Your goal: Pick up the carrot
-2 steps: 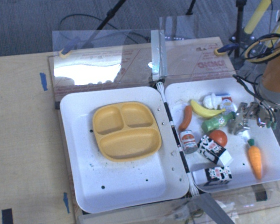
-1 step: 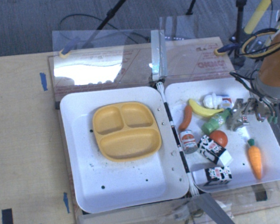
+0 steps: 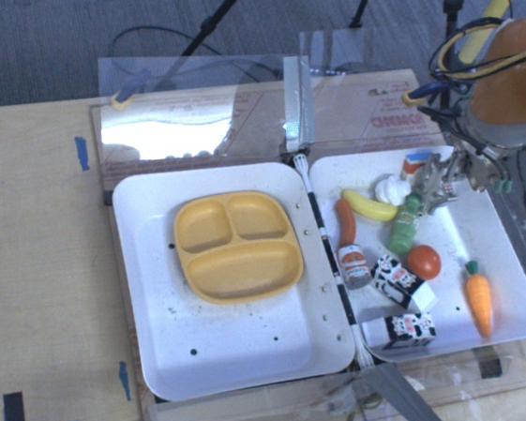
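The carrot (image 3: 479,301), orange with a green top, lies by itself near the front right corner of the right bin (image 3: 513,252), lengthwise along the bin's right wall. My gripper (image 3: 434,182) hangs over the far part of the same bin, well behind the carrot and a little to its left. It sits just above a green bottle (image 3: 403,228) and beside a white round item (image 3: 391,187). The carrot lies free, with nothing touching it.
The right bin also holds a banana (image 3: 371,205), a red sausage (image 3: 344,221), a small can (image 3: 354,266), a tomato (image 3: 424,261) and two cow-patterned cartons (image 3: 396,277) (image 3: 409,327). A yellow divided plate (image 3: 239,245) lies in the left bin (image 3: 164,339).
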